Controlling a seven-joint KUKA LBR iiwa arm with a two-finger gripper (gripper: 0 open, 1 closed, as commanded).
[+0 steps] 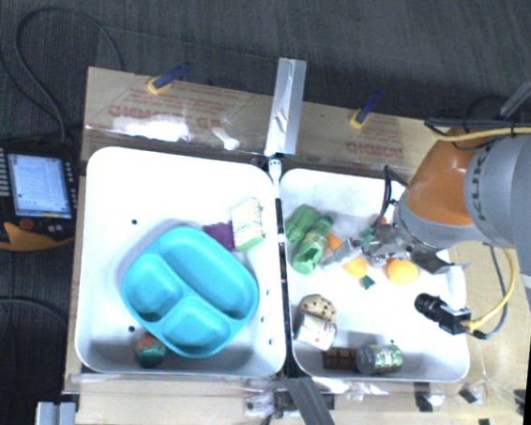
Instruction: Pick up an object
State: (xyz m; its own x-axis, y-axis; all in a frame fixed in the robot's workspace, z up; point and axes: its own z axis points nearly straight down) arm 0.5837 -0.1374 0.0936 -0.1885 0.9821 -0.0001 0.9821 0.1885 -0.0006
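My gripper (374, 241) is low in the right bin (448, 358), near its middle back, under the orange wrist band. Two orange fruit-like pieces lie right beside it: one (356, 265) just below and one (401, 269) to its lower right. A small orange piece (334, 243) and green toys (305, 236) lie just to its left. Whether anything is held is hidden by the wrist.
At the right bin's front lie a spotted round toy (318, 307), a white cup (315, 333), a brown bar (337, 359) and a can (381, 358). The left bin (107, 190) holds a blue divided tray (191, 289), a purple piece (218, 235), a white-green box (247, 224) and a small ball (149, 350).
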